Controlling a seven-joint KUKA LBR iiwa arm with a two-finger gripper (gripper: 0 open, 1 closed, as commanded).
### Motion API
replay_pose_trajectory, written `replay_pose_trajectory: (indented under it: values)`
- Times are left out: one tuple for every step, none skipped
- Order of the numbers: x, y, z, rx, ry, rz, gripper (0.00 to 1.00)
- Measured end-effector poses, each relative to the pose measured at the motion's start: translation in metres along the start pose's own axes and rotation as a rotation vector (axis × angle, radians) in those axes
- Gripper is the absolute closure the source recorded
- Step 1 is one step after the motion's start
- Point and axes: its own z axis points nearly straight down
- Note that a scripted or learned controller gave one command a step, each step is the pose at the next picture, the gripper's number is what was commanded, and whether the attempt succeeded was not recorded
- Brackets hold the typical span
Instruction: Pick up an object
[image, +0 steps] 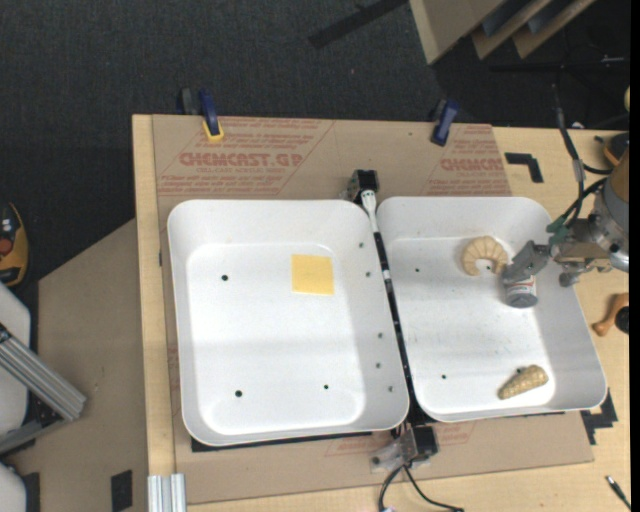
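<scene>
Right bin (560, 330): we log a curled tan croissant-shaped piece (484, 254) just left of the jaws (521, 283); whether they are apart, we cannot tell. Ridged tan cone (524, 381) nearer front. Left bin (200, 300): flat yellow square (312, 274).

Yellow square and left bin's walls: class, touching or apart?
Apart. The camera view shows the yellow square lying flat with white floor all round, clear of the left bin walls.

A yellow square (312, 274) lies in a white bin (200, 330); a tan croissant (483, 254) nearby.
</scene>
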Motion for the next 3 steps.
replay_pose_trajectory:
  values:
    - [0.000,0.001,-0.011,-0.003,-0.001,-0.001,1.00]
    - [0.072,0.060,-0.130,-0.018,-0.002,-0.010,1.00]
    - [0.116,0.101,-0.037,0.006,0.002,-0.005,1.00]
